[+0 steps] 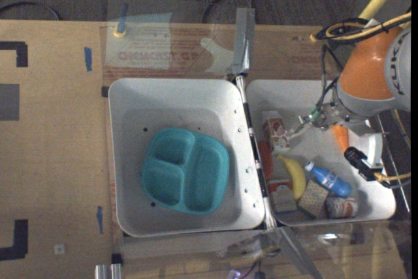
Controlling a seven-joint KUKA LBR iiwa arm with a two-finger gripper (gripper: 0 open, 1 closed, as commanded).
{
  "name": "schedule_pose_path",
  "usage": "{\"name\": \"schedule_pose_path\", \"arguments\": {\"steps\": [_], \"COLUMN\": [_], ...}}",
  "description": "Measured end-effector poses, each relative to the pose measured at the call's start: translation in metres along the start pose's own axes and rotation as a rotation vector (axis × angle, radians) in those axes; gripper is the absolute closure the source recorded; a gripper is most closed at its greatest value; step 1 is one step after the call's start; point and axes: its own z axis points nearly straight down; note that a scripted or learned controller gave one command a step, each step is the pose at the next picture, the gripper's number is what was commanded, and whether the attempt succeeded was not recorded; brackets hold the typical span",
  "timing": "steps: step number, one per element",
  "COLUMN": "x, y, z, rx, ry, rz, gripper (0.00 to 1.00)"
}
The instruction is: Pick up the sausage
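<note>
The sausage is a thin reddish stick lying lengthwise against the left wall of the right bin. It sits just below a red and white carton. My gripper hangs over the middle of the right bin, up and to the right of the sausage and apart from it. The carton and a banana lie between the gripper and the sausage. Nothing can be seen held in the gripper.
The right bin also holds a blue bottle, a can, a brown block, a grey box and an orange item. A teal divided plate lies in the left bin.
</note>
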Motion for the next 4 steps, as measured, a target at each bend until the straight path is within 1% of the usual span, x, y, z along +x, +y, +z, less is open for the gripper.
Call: {"name": "schedule_pose_path", "arguments": {"steps": [1, 2, 3, 4], "x": [0.008, 0.021, 0.022, 0.063], "y": [-0.035, -0.043, -0.042, 0.001], "z": [-0.017, -0.107, -0.116, -0.242], "rx": [0.036, 0.042, 0.044, 0.044], "ry": [0.020, 0.001, 0.001, -0.009], "rz": [-0.153, 0.683, 0.679, 1.152], "gripper": [0.00, 0.00, 1.00, 1.00]}}
